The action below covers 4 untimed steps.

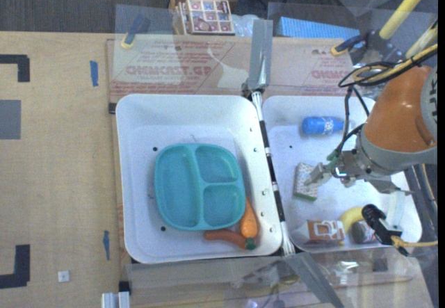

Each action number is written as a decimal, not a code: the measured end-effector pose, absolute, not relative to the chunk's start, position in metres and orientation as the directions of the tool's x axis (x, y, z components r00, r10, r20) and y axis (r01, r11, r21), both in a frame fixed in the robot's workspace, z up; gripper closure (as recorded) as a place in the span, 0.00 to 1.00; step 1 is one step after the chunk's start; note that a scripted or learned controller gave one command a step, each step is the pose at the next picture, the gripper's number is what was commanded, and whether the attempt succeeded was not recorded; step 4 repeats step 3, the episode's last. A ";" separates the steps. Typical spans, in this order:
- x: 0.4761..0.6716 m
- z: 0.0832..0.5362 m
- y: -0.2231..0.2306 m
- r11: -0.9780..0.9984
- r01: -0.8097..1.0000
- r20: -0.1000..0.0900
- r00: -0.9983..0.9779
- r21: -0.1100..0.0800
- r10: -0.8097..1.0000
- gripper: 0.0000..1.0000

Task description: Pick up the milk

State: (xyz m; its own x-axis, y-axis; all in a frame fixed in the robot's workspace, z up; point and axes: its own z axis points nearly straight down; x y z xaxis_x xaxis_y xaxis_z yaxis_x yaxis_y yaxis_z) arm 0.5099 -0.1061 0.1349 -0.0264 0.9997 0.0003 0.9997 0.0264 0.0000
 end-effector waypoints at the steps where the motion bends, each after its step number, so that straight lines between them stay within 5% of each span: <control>1: 0.530 0.184 -0.068 -0.049 0.999 0.000 0.049 0.001 0.999 0.00; 2: 0.514 0.241 -0.094 -0.229 0.973 -0.001 0.229 0.000 0.973 0.00; 3: 0.536 0.132 -0.119 -0.467 0.884 -0.001 0.467 -0.005 0.884 0.00; 4: 0.536 0.132 -0.119 -0.467 0.884 -0.001 0.467 -0.005 0.884 0.00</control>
